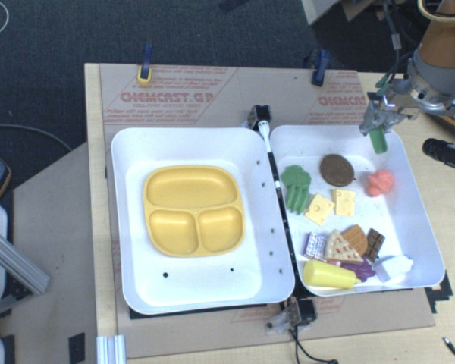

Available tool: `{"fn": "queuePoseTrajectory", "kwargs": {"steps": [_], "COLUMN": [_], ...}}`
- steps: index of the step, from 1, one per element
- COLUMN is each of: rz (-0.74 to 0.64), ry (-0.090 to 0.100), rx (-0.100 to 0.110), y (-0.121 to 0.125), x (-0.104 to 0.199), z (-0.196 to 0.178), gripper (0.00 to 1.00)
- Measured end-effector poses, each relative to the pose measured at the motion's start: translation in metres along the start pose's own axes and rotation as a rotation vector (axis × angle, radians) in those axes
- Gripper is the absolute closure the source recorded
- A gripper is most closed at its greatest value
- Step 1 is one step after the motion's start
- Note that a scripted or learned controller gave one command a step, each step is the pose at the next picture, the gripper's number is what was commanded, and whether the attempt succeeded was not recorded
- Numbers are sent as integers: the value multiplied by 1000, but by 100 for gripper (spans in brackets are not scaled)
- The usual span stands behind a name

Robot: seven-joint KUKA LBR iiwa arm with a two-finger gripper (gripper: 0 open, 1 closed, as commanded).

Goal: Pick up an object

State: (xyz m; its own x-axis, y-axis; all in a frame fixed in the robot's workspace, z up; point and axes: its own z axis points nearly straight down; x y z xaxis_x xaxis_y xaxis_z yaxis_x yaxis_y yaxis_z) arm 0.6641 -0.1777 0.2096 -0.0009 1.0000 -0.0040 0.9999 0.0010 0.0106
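Over the back right corner of the right bin (425, 226), the gripper (378, 127) hangs w/ a small green thing (378, 141) pinched between its 2 fingers, so it's shut on that piece and lifted just above the bin rim. Below it & a bit left lies a round brown cookie (337, 170), and a pink lump (379, 182) sits near it on the right. Next come 2 yellow cheese bits (331, 205) and a green leafy toy (296, 187) by the bin's left wall. Near the front edge is a pile: a cracker (341, 246), a waffle piece (356, 237), a choc bar (374, 243), a yellow banana-like toy (329, 274), something purple (360, 268) & a white-blue scrap (394, 265). Left bin (129, 203) holds a yellow tray (192, 208) w/ 3 sections.
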Motion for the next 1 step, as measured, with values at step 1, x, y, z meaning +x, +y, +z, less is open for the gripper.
{"fn": "queuePoseTrajectory", "kwargs": {"steps": [1], "rz": [0], "ry": [2], "rx": [4], "y": [1], "x": [0], "z": [-17], "gripper": [100]}}
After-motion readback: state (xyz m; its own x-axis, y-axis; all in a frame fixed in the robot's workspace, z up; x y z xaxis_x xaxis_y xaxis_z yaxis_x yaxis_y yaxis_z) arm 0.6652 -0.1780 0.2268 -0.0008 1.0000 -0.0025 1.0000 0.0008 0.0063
